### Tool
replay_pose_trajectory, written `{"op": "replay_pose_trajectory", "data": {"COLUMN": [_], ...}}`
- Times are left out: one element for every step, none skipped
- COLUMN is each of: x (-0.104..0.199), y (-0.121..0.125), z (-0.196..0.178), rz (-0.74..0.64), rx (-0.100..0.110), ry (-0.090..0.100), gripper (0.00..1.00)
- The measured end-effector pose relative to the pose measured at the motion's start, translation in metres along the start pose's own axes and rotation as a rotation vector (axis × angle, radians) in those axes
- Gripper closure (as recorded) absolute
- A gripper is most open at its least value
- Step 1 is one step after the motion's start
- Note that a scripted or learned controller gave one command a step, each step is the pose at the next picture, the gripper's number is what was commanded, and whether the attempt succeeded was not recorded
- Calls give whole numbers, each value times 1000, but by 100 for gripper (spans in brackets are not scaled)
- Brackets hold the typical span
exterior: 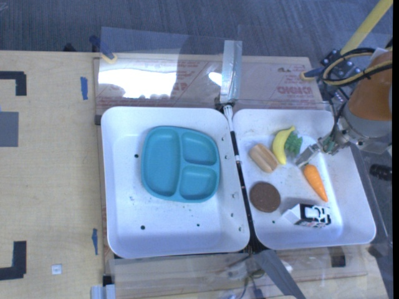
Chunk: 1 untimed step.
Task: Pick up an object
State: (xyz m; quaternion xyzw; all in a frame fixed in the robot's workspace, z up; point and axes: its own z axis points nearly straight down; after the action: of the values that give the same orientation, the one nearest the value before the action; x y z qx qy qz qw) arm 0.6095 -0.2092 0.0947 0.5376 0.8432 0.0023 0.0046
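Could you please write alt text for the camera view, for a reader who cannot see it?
The gripper hangs low in the right bin between a green toy and a carrot, with a banana, hot dog, brown disc and black-and-white toy nearby. The left bin holds a blue divided plate.

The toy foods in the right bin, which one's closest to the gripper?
The orange carrot. Its top end lies just below the gripper. The banana, hot dog and brown cookie lie farther left.

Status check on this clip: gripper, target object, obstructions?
Gripper low in right white bin, nothing visibly held. Orange toy carrot just below it, green toy and yellow banana beside. Jaws unclear.
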Motion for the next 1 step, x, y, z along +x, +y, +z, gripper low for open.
{"op": "replay_pose_trajectory", "data": {"x": [41], "y": [-27], "z": [8], "rz": [33], "rx": [4], "ry": [1], "gripper": [0]}}
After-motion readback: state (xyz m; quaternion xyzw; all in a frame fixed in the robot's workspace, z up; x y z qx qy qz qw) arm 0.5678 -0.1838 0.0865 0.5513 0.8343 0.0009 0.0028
